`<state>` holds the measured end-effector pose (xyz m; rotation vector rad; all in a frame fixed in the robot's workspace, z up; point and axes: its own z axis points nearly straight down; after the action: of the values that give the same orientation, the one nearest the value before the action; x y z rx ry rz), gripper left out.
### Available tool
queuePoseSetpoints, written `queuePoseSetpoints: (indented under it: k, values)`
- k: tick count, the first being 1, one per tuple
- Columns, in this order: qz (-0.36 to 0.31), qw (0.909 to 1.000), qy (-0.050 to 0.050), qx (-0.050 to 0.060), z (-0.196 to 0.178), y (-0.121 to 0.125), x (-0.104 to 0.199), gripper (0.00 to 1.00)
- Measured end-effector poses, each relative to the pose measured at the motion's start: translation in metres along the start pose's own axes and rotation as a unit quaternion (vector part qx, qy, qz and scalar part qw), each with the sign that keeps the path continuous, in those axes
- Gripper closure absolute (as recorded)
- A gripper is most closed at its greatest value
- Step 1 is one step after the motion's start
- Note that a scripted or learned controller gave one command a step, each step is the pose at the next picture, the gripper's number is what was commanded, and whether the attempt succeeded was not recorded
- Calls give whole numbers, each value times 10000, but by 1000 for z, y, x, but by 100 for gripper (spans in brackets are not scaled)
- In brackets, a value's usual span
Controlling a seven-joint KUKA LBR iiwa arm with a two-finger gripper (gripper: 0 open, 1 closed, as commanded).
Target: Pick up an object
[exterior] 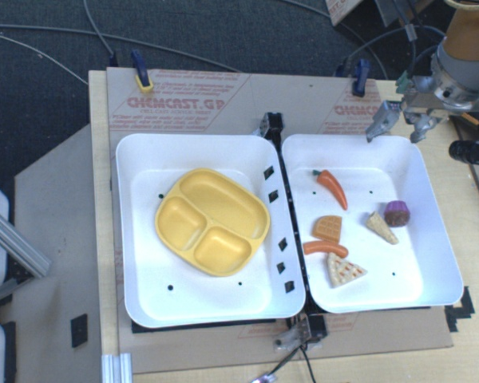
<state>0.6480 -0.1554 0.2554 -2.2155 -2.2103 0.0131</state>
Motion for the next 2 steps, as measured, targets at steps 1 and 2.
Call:
queuePoseSetpoints:
  k: [1, 2]
  values:
    - [-13, 10000, -13, -72, -9, 2, 0, 0]
    - [-10, 10000, -4, -38, 54, 0, 0, 0]
